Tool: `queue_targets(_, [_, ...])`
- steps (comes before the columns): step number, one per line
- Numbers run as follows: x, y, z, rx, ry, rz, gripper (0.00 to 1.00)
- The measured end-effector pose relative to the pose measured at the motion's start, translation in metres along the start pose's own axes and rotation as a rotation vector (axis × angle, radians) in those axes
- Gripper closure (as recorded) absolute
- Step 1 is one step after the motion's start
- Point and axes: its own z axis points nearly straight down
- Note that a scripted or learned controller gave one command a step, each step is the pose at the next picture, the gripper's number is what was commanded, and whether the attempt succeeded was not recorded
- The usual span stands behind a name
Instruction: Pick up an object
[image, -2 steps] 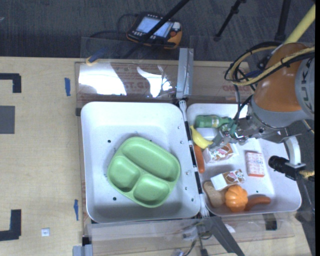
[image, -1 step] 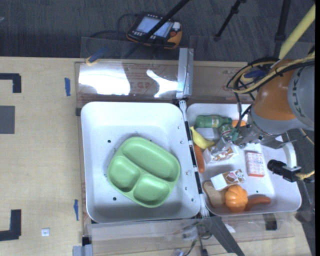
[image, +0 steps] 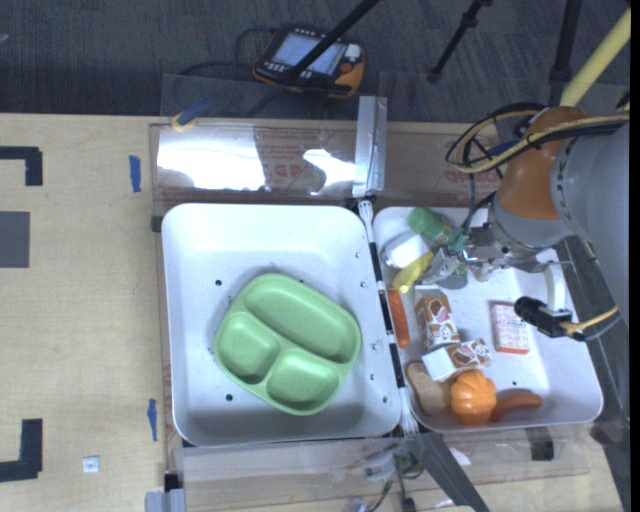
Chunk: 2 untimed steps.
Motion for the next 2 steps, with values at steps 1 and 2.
queue_targets(1, [0.001, 0.002, -0.013, -0.004, -0.002, -0.003, 1.00])
queue_targets(2, [0.063, -0.038, -0.117, 0.004, 0.002, 0.023, 1.00])
